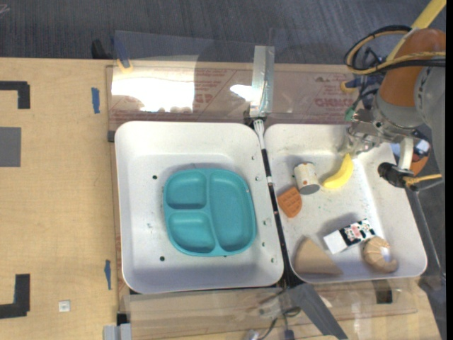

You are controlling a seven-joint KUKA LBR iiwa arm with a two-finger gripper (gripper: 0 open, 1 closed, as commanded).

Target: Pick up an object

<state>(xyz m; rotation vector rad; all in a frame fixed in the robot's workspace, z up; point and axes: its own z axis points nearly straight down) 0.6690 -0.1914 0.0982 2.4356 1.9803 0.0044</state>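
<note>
I looked down at the bench (49, 190) with its two white bins. The left bin (134, 147) held a teal tray (210, 211) with three parts. The right bin (414, 253) held all the small things. My arm (407, 83) reached in from the right, and the tool (357, 142) hung over the far right corner of the right bin. I could not tell how the tool stood, because it was small and mixed up with wires.

The thing closest to the tool was the yellow banana (340, 174). It lay on the bin floor just below and a bit left of the tool, with its top end pointing up toward the tool. A small can (306, 177) lay just left of the banana, and an orange piece (289, 202) sat near the can. Farther to the front lay a brown cone (315, 258), a black and white box (348, 235), and a tan ball (376, 253).

I thought the banana was the best pick. To do it well, I would bring the tool over the fat middle of the banana, not the thin tip. I would turn it so it pinched across the narrow way. I would go down slow and stay away from the bin wall and the can.
</note>
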